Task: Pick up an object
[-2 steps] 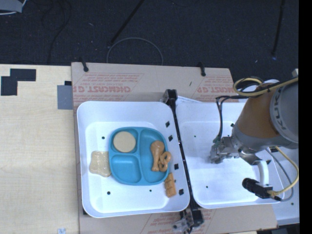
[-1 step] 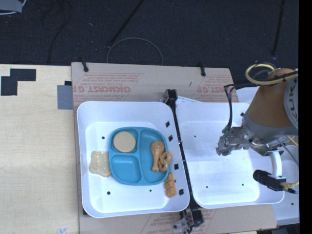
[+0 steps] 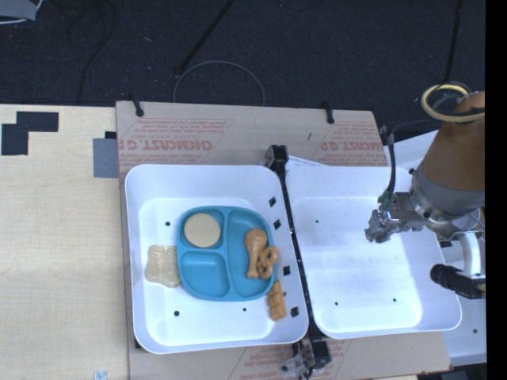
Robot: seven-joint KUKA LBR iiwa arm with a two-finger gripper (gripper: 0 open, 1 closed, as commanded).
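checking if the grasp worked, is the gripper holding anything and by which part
Nothing is held. The gripper is over the right bin, with no object between its fingers.

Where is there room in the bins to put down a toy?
The right bin has bare floor from the middle divider across to the hand. The left bin is crowded: a blue tray with a round cookie and a pretzel, a cracker beside it. Bare strips border its top and bottom walls.
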